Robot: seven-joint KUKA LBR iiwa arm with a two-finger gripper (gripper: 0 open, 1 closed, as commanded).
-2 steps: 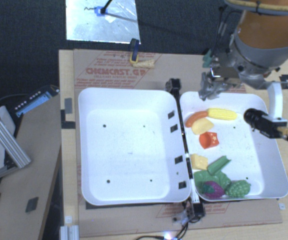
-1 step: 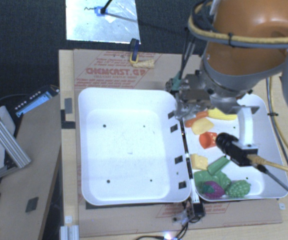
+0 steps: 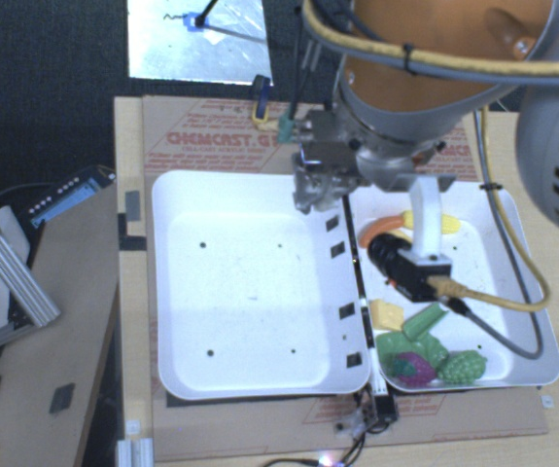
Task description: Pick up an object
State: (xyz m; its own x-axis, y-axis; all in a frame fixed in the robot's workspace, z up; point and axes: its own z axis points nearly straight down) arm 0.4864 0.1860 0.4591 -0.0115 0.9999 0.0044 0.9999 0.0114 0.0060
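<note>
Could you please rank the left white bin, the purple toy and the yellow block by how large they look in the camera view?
1. left white bin, by far the largest.
2. purple toy.
3. yellow block, though it looks close to the purple toy in size, and the two lie about equally near the camera.

My arm [image 3: 551, 134] was grey with a glossy orange band [image 3: 444, 13], yellow and black cables [image 3: 425, 58] looped round it.
</note>
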